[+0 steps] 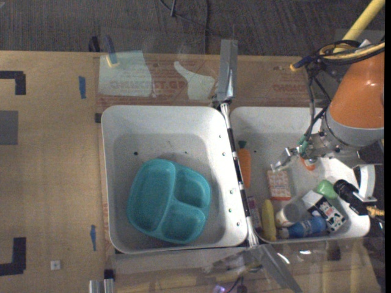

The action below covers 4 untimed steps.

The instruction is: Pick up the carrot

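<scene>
- While the grey arm with its orange band [360, 99] reaches in from the right, its two-finger gripper [297, 153] hangs above the right-hand shallow white bin [269, 118], over bare floor in the middle of that bin.
- Whether the gripper is open or closed cannot be told; nothing can be seen held in it.
- The small orange carrot with a green top [244, 166] lies lengthwise along the right bin's left wall, green end toward the far side, well apart from the gripper.
- Just right of the carrot sits a small orange-and-white box [280, 184].
- Along the near wall of that bin lie a yellow banana-shaped toy [268, 219], a white bottle with a grey cap [290, 213], a blue bottle on its side [303, 228] and a black-and-white patterned carton [330, 214], crowded together.
- The left-hand shallow white bin [122, 127] holds a teal plastic divided plate [169, 201], resting toward its near right corner.
- Both bins sit side by side on a light wooden bench [49, 182].
</scene>
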Available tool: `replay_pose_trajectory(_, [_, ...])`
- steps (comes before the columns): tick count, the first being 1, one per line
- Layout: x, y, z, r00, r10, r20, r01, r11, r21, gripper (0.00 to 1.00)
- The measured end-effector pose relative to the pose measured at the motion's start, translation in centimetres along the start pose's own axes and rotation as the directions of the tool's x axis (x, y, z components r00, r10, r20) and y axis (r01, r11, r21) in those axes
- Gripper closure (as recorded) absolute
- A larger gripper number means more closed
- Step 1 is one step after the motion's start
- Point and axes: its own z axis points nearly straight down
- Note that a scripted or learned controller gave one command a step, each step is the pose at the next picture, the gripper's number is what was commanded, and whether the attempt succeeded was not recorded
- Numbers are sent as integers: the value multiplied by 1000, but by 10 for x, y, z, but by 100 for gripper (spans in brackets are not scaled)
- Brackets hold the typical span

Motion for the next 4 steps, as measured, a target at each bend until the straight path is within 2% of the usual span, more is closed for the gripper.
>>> replay_pose_trajectory(1, [-6, 14, 12, 996, -94, 2, 94, 996, -1, 0])
replay_pose_trajectory(2, [-1, 7, 104, 978, -206, 12, 206, 978, -18, 0])
replay_pose_trajectory(3, [0, -39, 91, 967, -256, -1, 256, 967, 0, 0])
replay_pose_trajectory(4, [-43, 4, 77, 999, 54, 2, -54, 999, -1, 0])
